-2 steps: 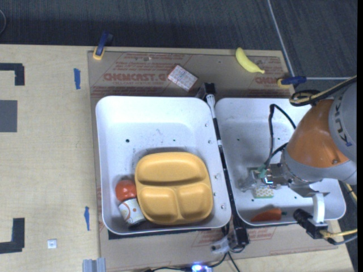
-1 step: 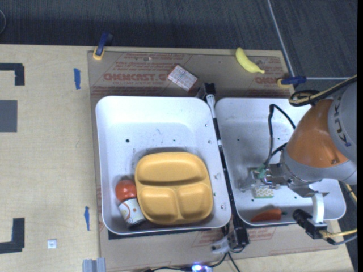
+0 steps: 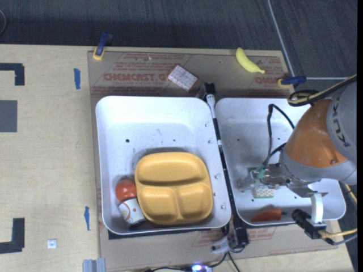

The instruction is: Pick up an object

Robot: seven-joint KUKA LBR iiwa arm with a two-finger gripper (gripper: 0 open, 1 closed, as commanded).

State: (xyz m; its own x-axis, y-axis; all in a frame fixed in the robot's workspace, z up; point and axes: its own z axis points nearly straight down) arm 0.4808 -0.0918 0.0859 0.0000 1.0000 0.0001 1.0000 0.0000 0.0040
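Bins (image 3: pixel 113 152): two. One yellow tray (image 3: pixel 173 186) left; end effector (image 3: pixel 260 177) right, grip state unclear.

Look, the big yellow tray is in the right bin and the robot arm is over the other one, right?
Not quite. The camera view shows the yellow tray lying in the left bin, next to an orange and white ball. The robot arm is over the right bin, with its gripper low inside.
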